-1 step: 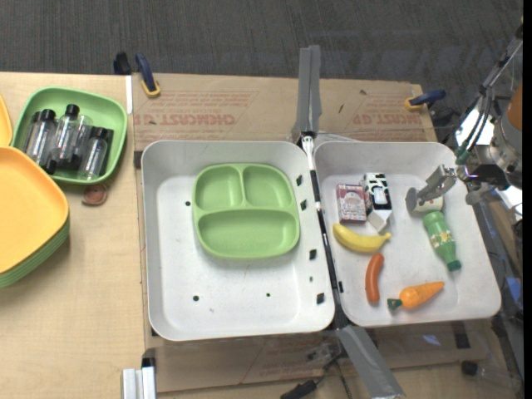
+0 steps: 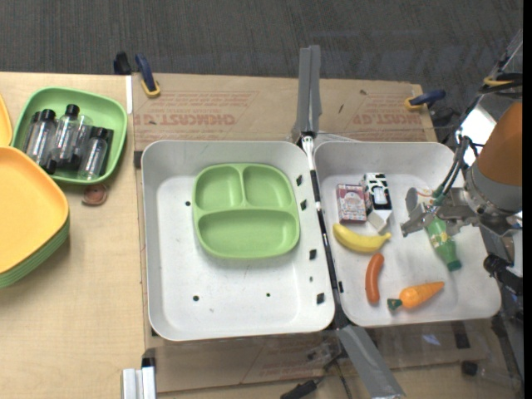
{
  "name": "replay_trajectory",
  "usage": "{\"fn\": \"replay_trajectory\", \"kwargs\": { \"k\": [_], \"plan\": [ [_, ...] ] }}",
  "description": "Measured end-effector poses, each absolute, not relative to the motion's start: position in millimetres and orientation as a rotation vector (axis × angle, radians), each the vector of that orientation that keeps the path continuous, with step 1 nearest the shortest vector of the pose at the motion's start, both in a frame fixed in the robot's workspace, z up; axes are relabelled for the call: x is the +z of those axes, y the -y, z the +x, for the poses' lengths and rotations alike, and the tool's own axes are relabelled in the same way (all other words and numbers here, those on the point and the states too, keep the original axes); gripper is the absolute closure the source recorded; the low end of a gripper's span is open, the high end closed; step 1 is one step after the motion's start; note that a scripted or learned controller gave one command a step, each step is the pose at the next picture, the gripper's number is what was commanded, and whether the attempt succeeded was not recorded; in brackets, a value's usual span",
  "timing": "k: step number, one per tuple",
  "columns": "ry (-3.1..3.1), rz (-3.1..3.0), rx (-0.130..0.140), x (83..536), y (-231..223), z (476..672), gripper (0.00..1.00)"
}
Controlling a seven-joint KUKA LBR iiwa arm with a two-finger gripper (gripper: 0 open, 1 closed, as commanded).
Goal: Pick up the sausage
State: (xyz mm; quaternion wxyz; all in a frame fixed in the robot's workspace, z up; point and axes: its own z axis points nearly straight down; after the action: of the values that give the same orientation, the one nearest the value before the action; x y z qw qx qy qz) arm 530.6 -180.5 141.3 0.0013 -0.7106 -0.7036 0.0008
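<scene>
From above, the sausage (image 2: 374, 277) lies in the right bin (image 2: 478, 310), near its lower middle, standing almost upright in the picture with its upper end just below the banana (image 2: 360, 238). A toy carrot (image 2: 418, 295) lies just to its right, pointing up and right, close to the sausage's lower end but apart from it. Above the banana sit a small pink box (image 2: 352, 202) and a black-and-white box (image 2: 379, 192), side by side. A green bottle (image 2: 443, 245) lies further right, touching or just under the gripper (image 2: 420, 219), which hangs over the right half of that bin, well apart from the sausage. Whether its tips are spread or closed cannot be told, and nothing can be seen held in it. The left bin (image 2: 166, 298) holds a green divided plate (image 2: 246, 209). On the counter (image 2: 66, 331) to the far left stand a green tray of dark bottles (image 2: 71, 144) and stacked orange plates (image 2: 29, 219).
</scene>
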Motion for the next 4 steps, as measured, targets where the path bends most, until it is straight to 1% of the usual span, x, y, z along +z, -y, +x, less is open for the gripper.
{"fn": "replay_trajectory", "kwargs": {
  "k": [1,2,3,4],
  "plan": [
    [2.099,-2.333,0.004,90,132,502.3,0.0],
    [1.953,-2.46,0.004,191,76,477.5,0.0],
    [1.798,-2.572,0.006,90,98,476.0,0.0],
    [1.791,-2.575,0.008,98,99,475.7,1.0]
  ]
}}
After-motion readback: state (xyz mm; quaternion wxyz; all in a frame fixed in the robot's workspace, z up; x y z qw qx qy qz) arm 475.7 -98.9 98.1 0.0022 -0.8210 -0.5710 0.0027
